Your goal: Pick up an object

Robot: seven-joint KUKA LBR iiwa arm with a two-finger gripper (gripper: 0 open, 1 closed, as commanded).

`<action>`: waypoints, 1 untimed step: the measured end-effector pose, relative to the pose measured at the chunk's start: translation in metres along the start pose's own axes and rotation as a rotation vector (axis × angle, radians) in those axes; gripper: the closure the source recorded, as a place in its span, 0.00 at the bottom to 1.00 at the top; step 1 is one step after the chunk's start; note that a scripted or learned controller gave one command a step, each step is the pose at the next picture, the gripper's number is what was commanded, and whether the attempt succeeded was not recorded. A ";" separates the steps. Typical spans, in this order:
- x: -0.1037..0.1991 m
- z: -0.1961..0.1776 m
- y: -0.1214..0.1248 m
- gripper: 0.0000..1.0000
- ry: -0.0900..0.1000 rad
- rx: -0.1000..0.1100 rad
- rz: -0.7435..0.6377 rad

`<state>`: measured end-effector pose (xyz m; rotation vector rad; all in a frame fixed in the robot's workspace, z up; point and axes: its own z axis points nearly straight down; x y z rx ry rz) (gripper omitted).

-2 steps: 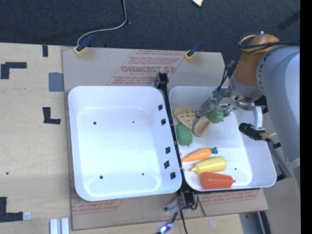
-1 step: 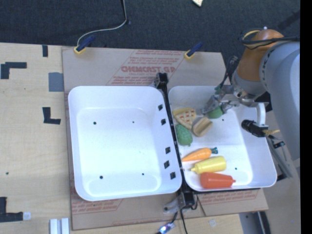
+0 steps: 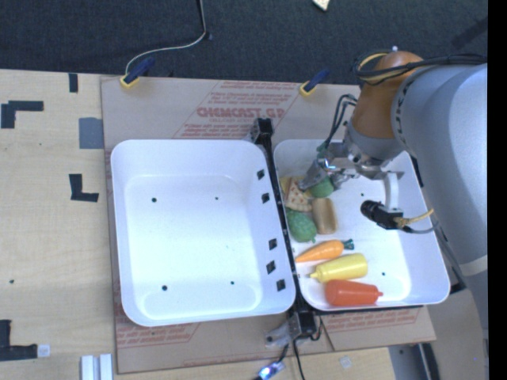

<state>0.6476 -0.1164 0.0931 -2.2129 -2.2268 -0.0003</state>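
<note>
My gripper (image 3: 325, 172) is low in the right bin (image 3: 420, 252), near its back left part. It sits right over a green piece (image 3: 322, 187), and whether it touches that piece I cannot tell. Beside it lie a tan cracker (image 3: 295, 196), a tan roll (image 3: 324, 214) and a round green item (image 3: 301, 226). Toward the front lie an orange carrot (image 3: 321, 251), a yellow piece (image 3: 341, 268) and a red piece (image 3: 351, 293).
The left bin (image 3: 127, 212) stands beside the right one, with a black clip strip (image 3: 273, 212) along their shared wall. A black cable part (image 3: 382, 214) hangs from the wrist over the right bin. The grey arm covers the bin's right side.
</note>
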 end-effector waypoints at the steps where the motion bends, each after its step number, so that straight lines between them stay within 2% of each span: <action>1: 0.068 -0.096 -0.091 1.00 0.001 -0.006 0.000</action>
